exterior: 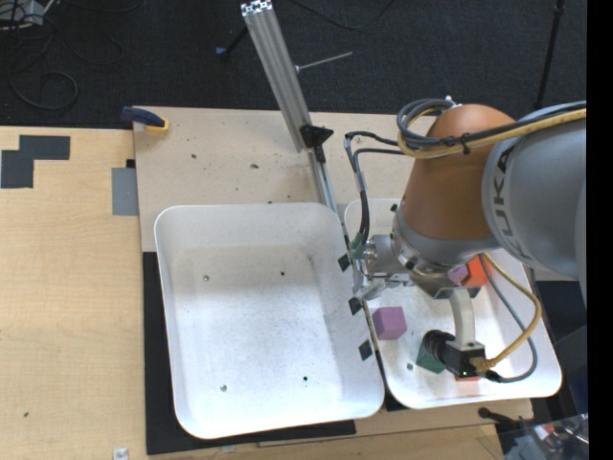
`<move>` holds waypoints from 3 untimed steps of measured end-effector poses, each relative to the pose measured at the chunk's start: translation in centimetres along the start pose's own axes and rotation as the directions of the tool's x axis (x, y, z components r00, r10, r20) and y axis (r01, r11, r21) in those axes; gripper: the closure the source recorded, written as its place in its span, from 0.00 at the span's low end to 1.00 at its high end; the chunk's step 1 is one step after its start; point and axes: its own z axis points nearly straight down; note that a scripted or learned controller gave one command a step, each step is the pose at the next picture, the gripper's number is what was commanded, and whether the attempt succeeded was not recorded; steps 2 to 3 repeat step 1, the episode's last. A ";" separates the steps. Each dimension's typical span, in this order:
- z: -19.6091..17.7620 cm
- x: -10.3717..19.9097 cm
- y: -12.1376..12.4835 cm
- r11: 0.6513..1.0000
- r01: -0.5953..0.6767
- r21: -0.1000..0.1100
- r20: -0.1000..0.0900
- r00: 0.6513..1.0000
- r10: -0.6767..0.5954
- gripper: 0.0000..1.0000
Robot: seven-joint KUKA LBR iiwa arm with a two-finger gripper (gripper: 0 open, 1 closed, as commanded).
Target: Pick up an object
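Two bins sat side by side on the tabletop. At the near edge of the right bin lay a small green piece. Just behind it a purple cube lay free, close to the wall shared with the left bin. The claw hung just beyond the cube, by that wall; open or closed, could not tell. A pink block was partly hidden under the wrist. The arm reached in from the right, its orange band bent down over the right bin. Farthest back, an aluminium rail slanted across the tabletop.
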 end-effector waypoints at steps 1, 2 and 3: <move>-0.6 6.0 0.1 1.000 0.002 0.000 0.000 1.000 -0.002 1.00; -0.6 6.0 0.1 1.000 0.002 0.000 0.000 1.000 -0.002 1.00; -0.6 6.0 0.1 1.000 0.002 0.000 0.000 1.000 -0.002 1.00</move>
